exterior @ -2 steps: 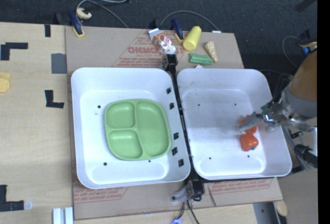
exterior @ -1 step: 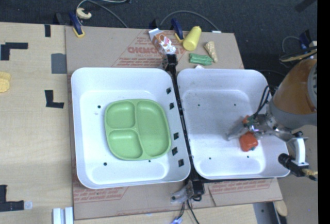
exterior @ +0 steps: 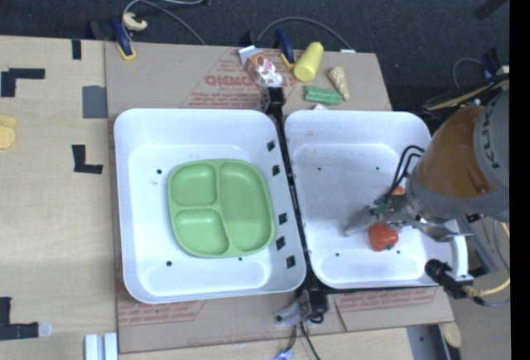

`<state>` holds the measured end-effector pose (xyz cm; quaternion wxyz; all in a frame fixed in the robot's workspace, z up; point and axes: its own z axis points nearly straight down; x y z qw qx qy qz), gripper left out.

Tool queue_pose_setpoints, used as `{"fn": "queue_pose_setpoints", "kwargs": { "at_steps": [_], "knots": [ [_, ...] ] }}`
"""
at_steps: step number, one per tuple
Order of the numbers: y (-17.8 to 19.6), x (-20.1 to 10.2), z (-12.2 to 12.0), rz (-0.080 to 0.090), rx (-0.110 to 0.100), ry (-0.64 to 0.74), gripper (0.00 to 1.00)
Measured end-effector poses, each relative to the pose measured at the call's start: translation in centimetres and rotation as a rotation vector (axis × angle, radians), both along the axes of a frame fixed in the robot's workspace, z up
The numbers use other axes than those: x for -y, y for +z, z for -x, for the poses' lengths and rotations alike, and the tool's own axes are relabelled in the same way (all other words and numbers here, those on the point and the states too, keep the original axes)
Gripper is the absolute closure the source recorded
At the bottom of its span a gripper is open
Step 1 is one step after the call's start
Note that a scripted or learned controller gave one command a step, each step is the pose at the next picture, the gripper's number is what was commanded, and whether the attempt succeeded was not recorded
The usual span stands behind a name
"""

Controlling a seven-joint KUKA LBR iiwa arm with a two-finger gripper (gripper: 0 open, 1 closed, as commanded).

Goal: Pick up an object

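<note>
Where the bench is nearest, a clump of dark wires [exterior: 300, 315] sits at the front edge, just at the gap between the two bins. Just past that is the right bin [exterior: 364, 277], and the small red round thing [exterior: 383, 237] lies on its white floor near the front wall. It looks shiny and a bit orange on top, like a little tomato. The gripper [exterior: 363, 223] is low in this bin, right by the red thing on its far-left side, and I cannot tell if it is wide, narrow or holding anything. The big grey arm [exterior: 464, 184] with its orange band covers the right side of the bin, so that wall is hidden. To the left of the red thing the bin floor is bare and roomy. The left bin [exterior: 137, 143] holds a green plate [exterior: 221, 208] with three parts, lying flat in the middle, well apart from the red thing. Farther back, on the brown cardboard [exterior: 182, 77] behind the bins, lie a small packet [exterior: 260, 66], a yellow thing [exterior: 309, 60], a green stick [exterior: 322, 95] and a tan bit [exterior: 339, 83], all close together. A blue clamp [exterior: 124, 40] grips the cardboard's far edge.
</note>
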<state>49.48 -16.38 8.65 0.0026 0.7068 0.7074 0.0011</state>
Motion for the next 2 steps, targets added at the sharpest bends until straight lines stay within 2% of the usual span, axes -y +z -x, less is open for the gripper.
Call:
{"fn": "queue_pose_setpoints", "kwargs": {
  "at_steps": [1, 2],
  "knots": [
    [1.0, 0.1, -0.1, 0.001, 0.001, -0.001, 1.0],
    [0.0, -6.5, -2.6, -0.001, 0.0, 0.001, 1.0]
  ]
}}
